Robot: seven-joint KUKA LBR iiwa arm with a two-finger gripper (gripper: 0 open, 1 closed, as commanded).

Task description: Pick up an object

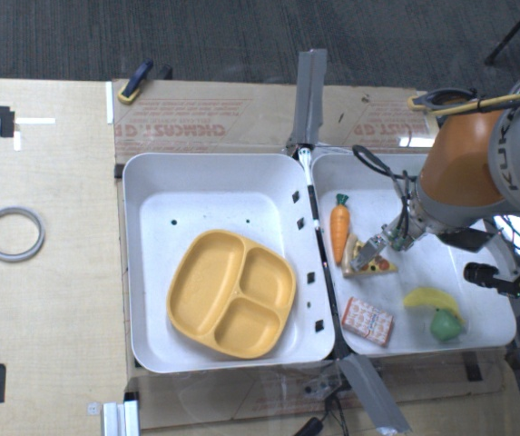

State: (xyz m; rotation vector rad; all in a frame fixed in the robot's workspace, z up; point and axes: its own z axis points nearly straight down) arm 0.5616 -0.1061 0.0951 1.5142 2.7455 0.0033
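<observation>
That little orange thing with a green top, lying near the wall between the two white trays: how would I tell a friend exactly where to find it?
Look at the right-hand white bin, the one the grey and orange arm reaches into. Along its left wall, beside the divider, lies a toy carrot, pointing toward the near edge. It is the only long orange piece with a green leafy top; the banana and green fruit sit farther right.

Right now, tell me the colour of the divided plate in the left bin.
The divided plate is yellow, plain and unpatterned, as the camera view shows.
</observation>
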